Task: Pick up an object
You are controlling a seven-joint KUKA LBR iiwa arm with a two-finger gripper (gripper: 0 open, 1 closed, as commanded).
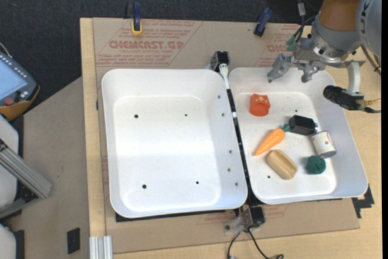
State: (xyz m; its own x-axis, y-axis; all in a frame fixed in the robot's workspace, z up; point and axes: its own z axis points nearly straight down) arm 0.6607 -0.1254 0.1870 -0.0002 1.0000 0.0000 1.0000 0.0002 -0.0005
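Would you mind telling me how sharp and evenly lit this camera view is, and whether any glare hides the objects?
Camera view: lighting is soft and fairly even; the left bin floor looks brighter toward the front, without harsh glare; the carrot, the red piece and the can cast only faint shadows and read clearly; the gripper looks slightly soft at the edges.

The grey arm, orange band above its wrist, reaches in from the far right, its gripper pointing down, two fingers spread apart.
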